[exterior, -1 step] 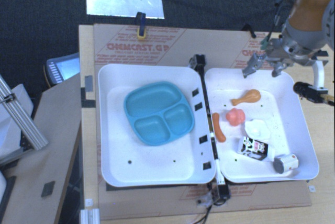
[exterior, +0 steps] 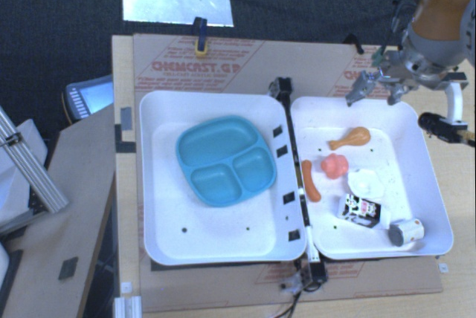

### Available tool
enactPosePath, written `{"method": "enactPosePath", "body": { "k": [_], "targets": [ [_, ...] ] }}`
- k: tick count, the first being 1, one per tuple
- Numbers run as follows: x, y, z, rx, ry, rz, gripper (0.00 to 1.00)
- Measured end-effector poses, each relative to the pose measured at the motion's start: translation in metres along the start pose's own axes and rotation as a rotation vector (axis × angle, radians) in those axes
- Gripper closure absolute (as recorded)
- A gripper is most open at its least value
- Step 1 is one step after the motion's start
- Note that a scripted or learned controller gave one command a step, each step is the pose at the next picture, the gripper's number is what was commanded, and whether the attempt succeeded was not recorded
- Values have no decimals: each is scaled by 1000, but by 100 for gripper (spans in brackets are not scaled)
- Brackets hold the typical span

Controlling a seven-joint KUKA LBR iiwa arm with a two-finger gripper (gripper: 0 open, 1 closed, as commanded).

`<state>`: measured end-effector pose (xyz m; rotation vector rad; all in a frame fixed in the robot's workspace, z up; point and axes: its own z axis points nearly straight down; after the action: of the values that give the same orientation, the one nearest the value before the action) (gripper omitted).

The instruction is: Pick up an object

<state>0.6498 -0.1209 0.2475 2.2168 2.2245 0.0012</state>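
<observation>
Drumstick (exterior: pixel 352 137) lying at twelve o'clock in right bin (exterior: pixel 430 160), pink lump (exterior: pixel 334 165) just below. Gripper (exterior: pixel 378 87) hovering above bin's top rim, fingers spread, nothing between.

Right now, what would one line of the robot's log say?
arm: above right bin's far rim | gripper: open, holding nothing | right bin: drumstick, sausage, pink lump | left bin: blue tray

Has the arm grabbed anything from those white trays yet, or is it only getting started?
Nothing looks picked up yet. The gripper hangs above the far edge of the right bin, its fingers open with nothing between them. The orange drumstick toy, the pink lump and the orange sausage all lie in that bin. Left to do: descend, close on one, lift.
</observation>
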Motion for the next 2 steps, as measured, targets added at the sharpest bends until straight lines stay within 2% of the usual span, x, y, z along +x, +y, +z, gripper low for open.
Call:
{"method": "enactPosePath", "body": {
  "k": [2],
  "targets": [
    [9,14,111,3,0,-4,0]
  ]
}}
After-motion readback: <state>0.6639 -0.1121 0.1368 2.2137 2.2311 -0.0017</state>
